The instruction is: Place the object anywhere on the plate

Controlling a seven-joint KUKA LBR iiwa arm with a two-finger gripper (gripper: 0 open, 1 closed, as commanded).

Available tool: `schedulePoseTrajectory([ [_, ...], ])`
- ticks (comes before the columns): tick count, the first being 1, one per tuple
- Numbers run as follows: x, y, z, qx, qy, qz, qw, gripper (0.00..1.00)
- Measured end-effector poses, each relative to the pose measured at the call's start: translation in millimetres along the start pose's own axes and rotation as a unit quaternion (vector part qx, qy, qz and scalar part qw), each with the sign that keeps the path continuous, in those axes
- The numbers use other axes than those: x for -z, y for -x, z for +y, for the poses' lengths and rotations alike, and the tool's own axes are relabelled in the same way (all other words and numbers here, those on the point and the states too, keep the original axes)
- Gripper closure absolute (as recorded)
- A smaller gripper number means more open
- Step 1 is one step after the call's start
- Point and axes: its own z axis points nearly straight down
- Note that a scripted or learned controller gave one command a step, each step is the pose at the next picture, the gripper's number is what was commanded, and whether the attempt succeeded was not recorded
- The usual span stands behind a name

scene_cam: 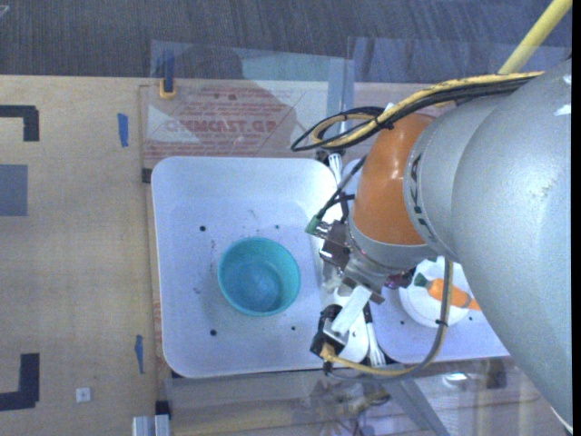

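A small white plate (pixel 425 309) shows in the right bin, just below the arm's wrist. On it lies an orange object (pixel 447 291) with a green end, like a toy carrot; the arm hides part of it. My gripper (pixel 352 284) hangs over the strip between the two bins, left of the plate, and the orange band and wrist cover most of it. Nothing can be made out in its grasp.
A teal bowl (pixel 259 276) sits upright in the middle of the left bin (pixel 182 207). A larger pale disc (pixel 413 341) lies under the plate in the right bin. The big grey arm covers the rest of the right bin.
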Motion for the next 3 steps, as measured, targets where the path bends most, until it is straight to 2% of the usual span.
schedulePoseTrajectory([
  [1, 35, -59, -30, -0.030, 0.000, 0.000, 0.9996, 1.00],
  [2, -48, -56, -27, -0.118, 0.001, 0.002, 0.9930, 1.00],
  [3, -63, -84, -41, -0.108, 0.003, -0.001, 0.9942, 1.00],
])
